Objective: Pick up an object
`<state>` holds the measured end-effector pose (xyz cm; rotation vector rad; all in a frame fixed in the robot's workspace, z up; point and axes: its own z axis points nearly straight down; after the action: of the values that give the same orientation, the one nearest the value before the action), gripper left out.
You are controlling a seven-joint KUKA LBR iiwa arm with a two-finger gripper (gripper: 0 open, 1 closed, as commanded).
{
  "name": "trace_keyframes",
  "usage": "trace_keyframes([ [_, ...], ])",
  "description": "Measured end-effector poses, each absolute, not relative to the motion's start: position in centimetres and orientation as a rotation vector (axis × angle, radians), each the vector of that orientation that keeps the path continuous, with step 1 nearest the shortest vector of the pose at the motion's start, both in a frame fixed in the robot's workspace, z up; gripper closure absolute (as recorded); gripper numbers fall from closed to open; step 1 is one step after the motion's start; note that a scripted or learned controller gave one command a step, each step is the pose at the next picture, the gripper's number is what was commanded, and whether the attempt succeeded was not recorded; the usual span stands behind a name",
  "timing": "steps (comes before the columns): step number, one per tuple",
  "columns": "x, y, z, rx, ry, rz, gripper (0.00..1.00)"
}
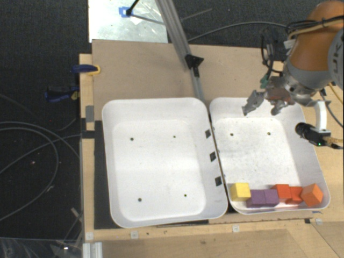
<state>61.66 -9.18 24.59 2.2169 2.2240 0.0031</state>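
Along the near wall of the right bin (310,160) sit the only things worth picking: a yellow block (240,191) at the left end, a purple block (263,198) touching or nearly touching it, then a red block (287,193) and an orange block (313,195) crowded into the near right corner. All four lie in a tight row, pressed up against the bin wall. The left bin (115,160) beside it holds nothing to grasp. Well apart from the row, over the far edge of the right bin, hangs the gripper (265,105), its fingers spread with nothing between them. The arm (314,47) reaches in from the right above it. The step in hand looks like the approach: no block has been chosen by contact yet, and the grasp is not begun. The next move calls for travel toward the near side of the bin, then a descent over one block. The yellow block seems the easiest pick, since its left side stands free, while the others are hemmed by neighbours. The close wall leaves little room for a finger on the near side, so closing left to right across the row's end looks safer. Both bins rest on the brown surface (140,69).
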Motion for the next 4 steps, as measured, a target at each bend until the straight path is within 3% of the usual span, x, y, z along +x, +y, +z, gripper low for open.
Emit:
trace_keyframes([
  [1, 57.8, -10.3, 25.8, 2.221, 2.222, 0.001, 0.0],
  [3, 60.7, 0.6, 25.0, 2.208, 2.235, 0.005, 0.0],
  [4, 55.7, 4.8, 18.7, 2.216, 2.236, -0.006, 0.0],
])
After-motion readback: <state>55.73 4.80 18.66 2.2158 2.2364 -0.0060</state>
